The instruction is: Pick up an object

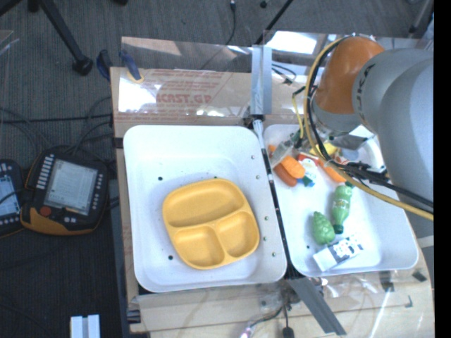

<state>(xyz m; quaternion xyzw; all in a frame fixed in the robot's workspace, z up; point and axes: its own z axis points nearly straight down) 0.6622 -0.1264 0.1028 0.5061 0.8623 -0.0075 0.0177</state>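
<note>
- Arm (394, 118): grey with an orange band, enters from the right and covers the right bin's (394, 255) far corner.
- Gripper: hidden beneath the arm; its state cannot be told.
- Left bin (141, 160): holds a yellow divided plate (210, 222).
- Right bin: an orange carrot-like toy (289, 171) partly under the cables, a green bottle (341, 204), a green lumpy toy (322, 227), a white box (338, 253) near the front.

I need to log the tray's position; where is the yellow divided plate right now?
The yellow divided plate lies in the left bin, near its middle, across the divider from the green bottle in the right bin.
</note>
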